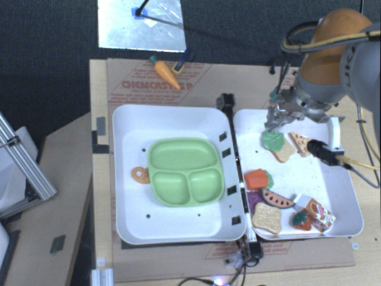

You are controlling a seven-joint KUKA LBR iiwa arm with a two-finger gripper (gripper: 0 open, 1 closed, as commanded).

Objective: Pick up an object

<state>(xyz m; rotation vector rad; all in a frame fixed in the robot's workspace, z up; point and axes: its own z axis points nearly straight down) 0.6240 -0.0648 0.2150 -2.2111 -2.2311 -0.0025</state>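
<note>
Cardboard covers the bench (149, 85), and on it sit two shallow white plastic bins side by side. The left bin (128, 159) holds a light green three-compartment plastic plate (184, 170) near its middle, with a small orange ring-shaped toy (140, 175) lying just beside the plate's left edge. The right bin (342, 201) carries a scatter of toy food: a green leafy piece (273, 139) resting on a tan bread-shaped slice (284, 152) towards the bin's far edge, a pizza-like wedge (299, 142) just to their right, a red-orange block (256, 179) near the left wall, a watermelon slice (277, 199) below it, a round tan cracker-like piece (266, 218) by the near left corner, and a red strawberry (301, 220) touching a small printed carton (318, 214) along the near edge. The grey arm with its orange band reaches in over the far right corner of the right bin, and its gripper (277, 121) hangs just above the green leafy piece; whether it is spread or pressed together cannot be told. An orange toy carrot (166, 74) lies on the cardboard beyond the left bin's far edge.
</note>
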